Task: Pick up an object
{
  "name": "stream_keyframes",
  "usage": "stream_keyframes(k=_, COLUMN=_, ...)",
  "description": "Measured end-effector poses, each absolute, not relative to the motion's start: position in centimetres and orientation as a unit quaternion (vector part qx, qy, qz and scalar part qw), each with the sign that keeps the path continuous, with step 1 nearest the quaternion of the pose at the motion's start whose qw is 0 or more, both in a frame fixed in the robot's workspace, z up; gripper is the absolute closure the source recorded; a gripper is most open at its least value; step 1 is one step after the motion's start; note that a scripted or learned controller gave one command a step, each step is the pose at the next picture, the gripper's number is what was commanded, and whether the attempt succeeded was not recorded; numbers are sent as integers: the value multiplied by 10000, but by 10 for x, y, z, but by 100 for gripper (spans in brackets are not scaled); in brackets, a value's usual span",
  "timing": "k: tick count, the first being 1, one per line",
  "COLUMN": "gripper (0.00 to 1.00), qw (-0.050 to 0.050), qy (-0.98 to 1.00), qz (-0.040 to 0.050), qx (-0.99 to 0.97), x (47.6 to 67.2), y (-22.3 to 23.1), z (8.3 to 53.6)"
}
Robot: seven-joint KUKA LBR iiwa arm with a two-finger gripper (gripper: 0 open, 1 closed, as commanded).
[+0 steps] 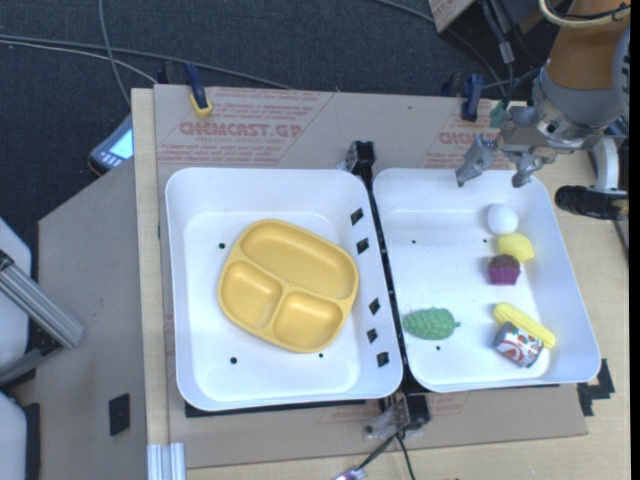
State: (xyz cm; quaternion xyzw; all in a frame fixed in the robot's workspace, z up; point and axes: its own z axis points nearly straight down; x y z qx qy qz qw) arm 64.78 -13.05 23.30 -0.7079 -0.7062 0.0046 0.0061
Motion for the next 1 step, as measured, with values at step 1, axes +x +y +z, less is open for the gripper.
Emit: stream_keyframes(k=1, gripper=0, qw=3, qy=-7071, qz=1, qx=-7071, x=650, y=-130, z=242)
